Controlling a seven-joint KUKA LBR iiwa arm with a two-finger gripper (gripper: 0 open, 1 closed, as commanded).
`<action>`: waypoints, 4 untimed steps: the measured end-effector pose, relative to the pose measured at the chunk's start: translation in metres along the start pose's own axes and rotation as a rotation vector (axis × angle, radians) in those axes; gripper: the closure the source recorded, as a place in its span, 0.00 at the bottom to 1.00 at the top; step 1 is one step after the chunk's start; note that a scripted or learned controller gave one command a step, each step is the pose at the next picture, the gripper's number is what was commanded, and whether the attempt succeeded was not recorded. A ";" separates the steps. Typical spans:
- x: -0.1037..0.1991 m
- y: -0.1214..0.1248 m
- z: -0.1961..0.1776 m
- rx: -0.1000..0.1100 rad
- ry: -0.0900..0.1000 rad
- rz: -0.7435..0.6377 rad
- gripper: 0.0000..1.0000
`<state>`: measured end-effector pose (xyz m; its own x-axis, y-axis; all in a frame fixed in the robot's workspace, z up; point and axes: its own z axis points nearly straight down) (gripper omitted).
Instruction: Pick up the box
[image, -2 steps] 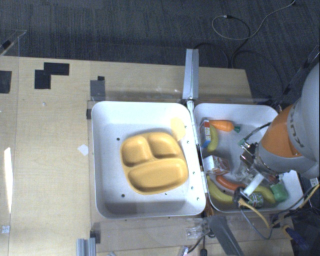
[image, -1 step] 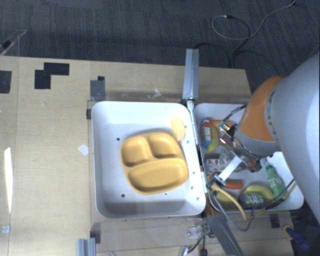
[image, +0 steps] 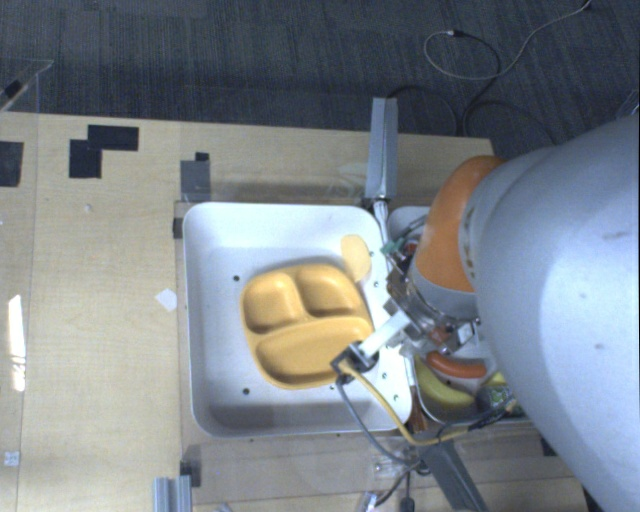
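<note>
- One yellow three-compartment plastic tray (image: 300, 325), judged the likeliest thing to answer to "the box", is lying flat in the middle of the left shallow white bin (image: 200, 300), its underside resting on the bin floor.
- Nothing of the pick is looking done: the tray is sitting low in its bin, so the grasp and the lift are both judged to be left.
- The big grey arm (image: 560, 300) is stretching in from the right, its orange band (image: 455, 235) showing above the wrist and its bulk covering most of the right shallow white bin (image: 408, 220).
- The hand (image: 425, 325) is hanging over the seam between the two bins, near the tray's right edge. How far it is open, and whether it is gripping anything, cannot be told from this angle.
- A small pale-yellow oval piece (image: 355, 257) is lying by the left bin's far right corner, just beside the tray.
- A yellow banana (image: 445, 390) and a red sausage-shaped piece (image: 458, 366) are peeking out beneath the wrist in the right bin.
- The pale wooden counter (image: 100, 350) is carrying both bins.
</note>
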<state>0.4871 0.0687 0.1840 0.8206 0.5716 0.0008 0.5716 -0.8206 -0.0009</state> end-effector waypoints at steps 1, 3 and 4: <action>0.048 -0.065 0.072 -0.002 0.007 0.251 1.00; 0.090 -0.077 -0.006 0.002 0.005 0.409 1.00; 0.086 -0.048 0.092 0.001 0.010 0.377 1.00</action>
<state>0.5303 0.1579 0.0923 0.9733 0.2294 0.0097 0.2294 -0.9733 -0.0044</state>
